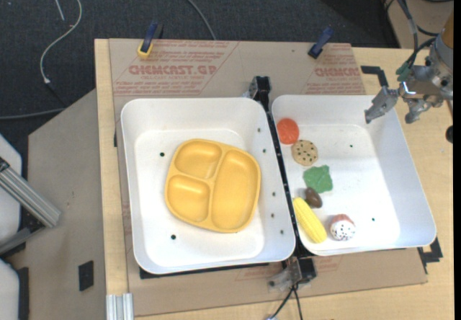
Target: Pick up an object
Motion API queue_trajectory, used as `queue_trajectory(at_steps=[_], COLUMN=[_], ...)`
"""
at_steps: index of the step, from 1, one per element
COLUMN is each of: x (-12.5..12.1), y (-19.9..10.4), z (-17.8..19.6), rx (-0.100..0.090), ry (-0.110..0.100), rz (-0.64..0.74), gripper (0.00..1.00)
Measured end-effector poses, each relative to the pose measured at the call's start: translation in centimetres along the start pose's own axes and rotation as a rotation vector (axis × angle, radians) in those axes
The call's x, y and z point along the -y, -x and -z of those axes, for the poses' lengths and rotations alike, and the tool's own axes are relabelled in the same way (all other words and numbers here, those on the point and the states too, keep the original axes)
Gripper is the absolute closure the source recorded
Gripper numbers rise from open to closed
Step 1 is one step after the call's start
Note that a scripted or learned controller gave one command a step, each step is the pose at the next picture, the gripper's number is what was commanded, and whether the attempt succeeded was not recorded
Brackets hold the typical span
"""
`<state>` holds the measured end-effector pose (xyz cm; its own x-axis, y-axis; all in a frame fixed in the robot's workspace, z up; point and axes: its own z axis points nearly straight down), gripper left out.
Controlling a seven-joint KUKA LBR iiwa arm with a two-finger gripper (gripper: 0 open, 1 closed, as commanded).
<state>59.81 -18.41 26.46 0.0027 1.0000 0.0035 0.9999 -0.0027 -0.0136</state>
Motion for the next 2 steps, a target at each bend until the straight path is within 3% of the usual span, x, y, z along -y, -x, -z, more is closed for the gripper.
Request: queue_trajectory(at_steps=[1,2], x=[-0.2,0.3], y=[-0.1,0.3], z=[0.7,-3.6], rx=[0.003,0.002], ry=[0.012,0.010], rz=[0.003,0.003], gripper=[0.00,0.00])
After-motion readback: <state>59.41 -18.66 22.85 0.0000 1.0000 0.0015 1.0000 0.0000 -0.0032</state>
